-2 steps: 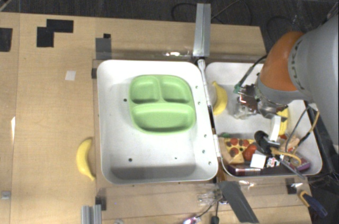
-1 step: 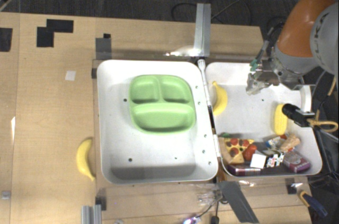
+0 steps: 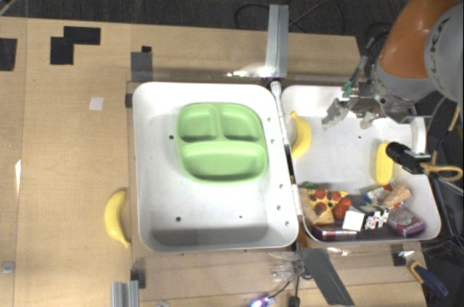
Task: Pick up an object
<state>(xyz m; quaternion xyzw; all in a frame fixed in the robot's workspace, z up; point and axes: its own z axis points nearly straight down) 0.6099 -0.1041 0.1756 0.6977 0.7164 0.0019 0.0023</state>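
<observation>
My gripper (image 3: 349,117) hangs over the upper middle of the right bin (image 3: 341,160), open, with bare white bin floor showing between its fingers. A yellow banana (image 3: 300,134) leans against that bin's left wall, left of the gripper. A yellow corn cob (image 3: 383,162) lies to the lower right of the gripper. Along the bin's near edge lie a pizza slice (image 3: 324,203) and several small toys and packets (image 3: 380,215), all apart from the gripper.
The left bin (image 3: 156,153) holds a green divided plate (image 3: 220,141). A second banana (image 3: 116,217) lies on the bench outside the left bin. A metal post (image 3: 278,37) stands behind the gap between the bins.
</observation>
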